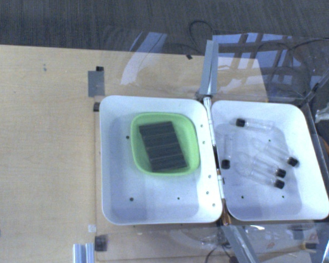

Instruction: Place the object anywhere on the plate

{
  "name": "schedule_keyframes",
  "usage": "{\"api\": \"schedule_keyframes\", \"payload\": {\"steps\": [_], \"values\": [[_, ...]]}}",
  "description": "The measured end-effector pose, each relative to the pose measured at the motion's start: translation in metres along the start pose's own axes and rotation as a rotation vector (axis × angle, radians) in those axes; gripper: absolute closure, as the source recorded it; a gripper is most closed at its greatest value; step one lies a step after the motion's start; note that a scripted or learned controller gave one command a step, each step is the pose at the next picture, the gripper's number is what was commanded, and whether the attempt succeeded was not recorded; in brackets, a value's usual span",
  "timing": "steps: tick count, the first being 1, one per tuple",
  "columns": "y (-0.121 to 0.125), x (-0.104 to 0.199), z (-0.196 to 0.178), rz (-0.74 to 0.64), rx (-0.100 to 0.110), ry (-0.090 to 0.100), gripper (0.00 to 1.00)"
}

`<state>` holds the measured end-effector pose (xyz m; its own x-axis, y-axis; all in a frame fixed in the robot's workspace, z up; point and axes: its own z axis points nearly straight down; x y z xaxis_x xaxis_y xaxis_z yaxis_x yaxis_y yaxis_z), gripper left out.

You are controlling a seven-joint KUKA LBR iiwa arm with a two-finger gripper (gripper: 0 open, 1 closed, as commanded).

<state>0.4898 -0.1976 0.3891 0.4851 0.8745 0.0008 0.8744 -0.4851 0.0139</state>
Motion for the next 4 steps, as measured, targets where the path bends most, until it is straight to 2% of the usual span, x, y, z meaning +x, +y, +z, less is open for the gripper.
{"api": "schedule_keyframes", "payload": {"steps": [1,2,3,4], "values": [[-0.001,-0.001,0.016,-0.189,0.006,0.001,0.00],[0.000,-0.001,-0.022,-0.124,0.001,0.000,0.00],[-0.003,0.001,0.053,-0.053,0.008,0.000,0.00],[-0.003,0.001,0.045,-0.043,0.008,0.000,0.00]]}}
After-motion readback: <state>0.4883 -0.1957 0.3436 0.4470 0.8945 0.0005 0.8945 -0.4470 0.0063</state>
